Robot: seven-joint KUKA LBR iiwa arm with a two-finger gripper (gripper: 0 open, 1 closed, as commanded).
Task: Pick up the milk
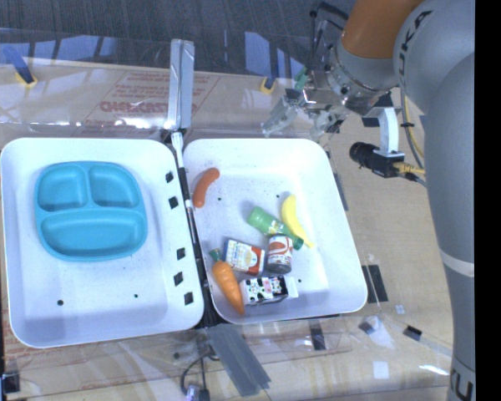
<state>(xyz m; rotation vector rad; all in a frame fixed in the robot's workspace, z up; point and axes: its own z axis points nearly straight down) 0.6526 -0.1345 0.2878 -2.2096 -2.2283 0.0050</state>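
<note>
Near the front rim of the right bin [338, 224], the milk [267, 290] lies flat, touching the carrot [227, 282] and close below a can [279, 254]. Above the far rim, the gripper [305, 117] hovers, holding nothing, fingers spread apart. Open floor lies mid-bin; neighbours crowd the carton's left and far sides.

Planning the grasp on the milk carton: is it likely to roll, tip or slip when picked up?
The milk carton looks boxy and lies flat, so it probably won't roll or tip. Its printed skin looks smooth, perhaps a little slippery. It lies close beside the carrot and the can, so a push may nudge them.
</note>
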